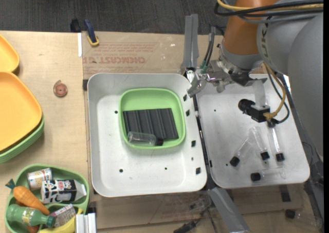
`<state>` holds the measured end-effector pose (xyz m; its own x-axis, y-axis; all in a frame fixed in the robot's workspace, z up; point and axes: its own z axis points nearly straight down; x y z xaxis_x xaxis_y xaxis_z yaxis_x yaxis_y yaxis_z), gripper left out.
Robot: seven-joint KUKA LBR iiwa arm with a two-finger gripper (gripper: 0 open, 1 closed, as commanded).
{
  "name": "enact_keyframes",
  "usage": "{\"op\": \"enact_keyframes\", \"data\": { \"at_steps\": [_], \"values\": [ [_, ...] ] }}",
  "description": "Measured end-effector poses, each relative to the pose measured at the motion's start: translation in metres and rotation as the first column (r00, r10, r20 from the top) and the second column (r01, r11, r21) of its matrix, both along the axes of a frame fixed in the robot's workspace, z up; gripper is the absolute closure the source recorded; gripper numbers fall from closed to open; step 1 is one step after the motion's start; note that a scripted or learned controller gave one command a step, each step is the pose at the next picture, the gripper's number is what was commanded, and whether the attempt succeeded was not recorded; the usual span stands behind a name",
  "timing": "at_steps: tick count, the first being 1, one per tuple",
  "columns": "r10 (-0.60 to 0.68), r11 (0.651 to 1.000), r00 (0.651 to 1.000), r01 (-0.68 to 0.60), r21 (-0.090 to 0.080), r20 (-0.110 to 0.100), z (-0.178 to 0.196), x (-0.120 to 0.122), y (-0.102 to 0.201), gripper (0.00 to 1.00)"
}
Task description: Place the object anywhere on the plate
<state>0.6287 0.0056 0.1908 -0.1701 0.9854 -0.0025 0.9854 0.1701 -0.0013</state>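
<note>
Arm: grey KUKA arm (288, 26) with orange band, reaching in from the right, wrist above the seam between the two bins.
Gripper: gripper (198, 80) sits at the top edge of the seam, over the left bin's upper right corner; whether it is released or clenched cannot be told from this slant.
Plate: green square plate (128, 101) in the left white bin (103, 165), with a dark ribbed insert (151, 121) lying flat in it.
Object: clear small cup (141, 138), on its side at the plate's lower edge, touching the dark insert; well apart from the gripper.
Right bin: right white bin (221, 165) holds clear tubes with black caps (264, 147) and loose black bits.
Bench, left: yellow dishes (18, 108); green bowl (20, 175) of toy food.
</note>
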Motion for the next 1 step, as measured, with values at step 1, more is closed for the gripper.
{"op": "enact_keyframes", "data": {
  "at_steps": [1],
  "values": [
    [-0.044,0.999,0.999,0.044,0.001,-0.002,0.0002,-0.0318,0.0332,0.00]
  ]
}}
